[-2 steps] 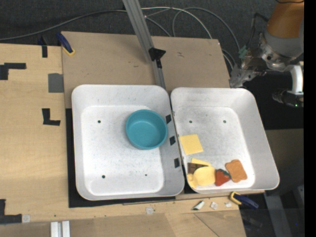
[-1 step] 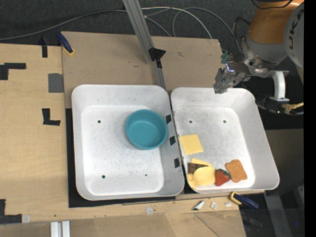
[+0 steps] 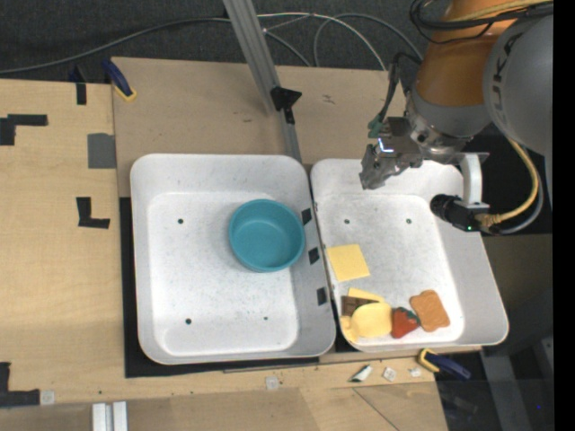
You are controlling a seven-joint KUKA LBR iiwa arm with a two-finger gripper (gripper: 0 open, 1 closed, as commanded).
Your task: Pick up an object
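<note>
Tool (image 3: 379, 171) hangs over far-left corner of the right bin (image 3: 467, 268), can't tell its state. Nearest pick, yellow square piece (image 3: 348, 262), lies flat toward near edge from tool; more small items at near edge, teal bowl (image 3: 265, 234) in left bin (image 3: 162, 268)

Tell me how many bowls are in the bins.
1: a blue bowl sits in the left bin, right of that bin's centre. The right bin holds small food-like items, no bowl.
</note>
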